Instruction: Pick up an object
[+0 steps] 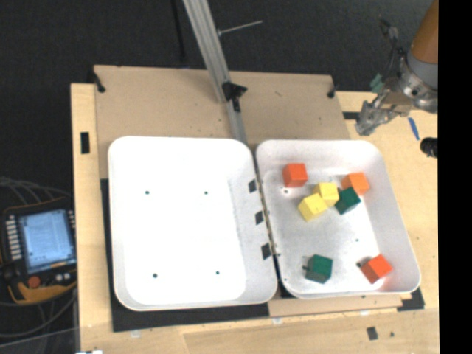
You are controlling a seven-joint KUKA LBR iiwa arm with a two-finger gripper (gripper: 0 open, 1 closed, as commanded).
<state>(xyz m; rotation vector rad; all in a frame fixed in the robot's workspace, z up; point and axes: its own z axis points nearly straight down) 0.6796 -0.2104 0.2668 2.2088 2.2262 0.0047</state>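
Camera view, looking down at a slant: I see the worktop (pixel 88 198) carrying two white bins side by side. Left bin (pixel 184 153) takes up the middle-left of the frame; right bin (pixel 391 220) sits just beside it, their inner edges touching along the centre.

All the blocks are in the right bin. An orange block (pixel 296 174) lies near its upper left. To the right of that there is a tight cluster: a yellow block (pixel 328 192) touching a second yellow block (pixel 311 207) below and left of it, a green block (pixel 347 200) just beside the first yellow on its right, and another orange block (pixel 357 182) touching the green one from above. Lower down, a second green block (pixel 318 268) stands by itself near the bin's lower middle, and a third orange block (pixel 376 268) rests near the lower right corner, well apart from the cluster.

The gripper (pixel 371 118) is at the upper right of the frame, over the worktop just beyond the right bin's top edge, outside the bin and apart from every block. I see nothing between its fingers, and I cannot tell from here how wide they stand. The arm (pixel 420 43) comes in from the right edge, with its orange band showing at the top right.

A grey metal rail (pixel 210 43) runs down at a slant from the top centre of the frame to the gap between the bins. A handheld control pendant (pixel 40 245) with a lit screen lies at the left edge, off the worktop.
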